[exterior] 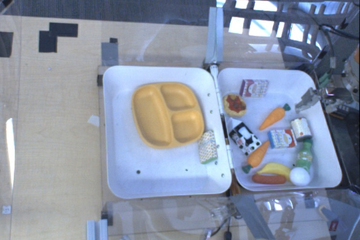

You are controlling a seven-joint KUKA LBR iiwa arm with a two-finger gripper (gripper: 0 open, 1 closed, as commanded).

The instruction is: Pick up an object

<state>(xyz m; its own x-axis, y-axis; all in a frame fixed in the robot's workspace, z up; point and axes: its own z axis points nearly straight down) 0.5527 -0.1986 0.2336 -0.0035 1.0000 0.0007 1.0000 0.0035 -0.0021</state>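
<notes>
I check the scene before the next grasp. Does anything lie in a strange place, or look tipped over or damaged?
One thing stands apart: a small patterned pouch lies in the left bin beside the yellow divided plate, while all other small items crowd the right bin. The green bottle lies on its side. Nothing looks spilled or broken.

Arm (350, 73) cut off by right edge; gripper (308, 99) finger state unclear. Labels on small carton (281, 138) and can (301, 128) too small to read.
</notes>
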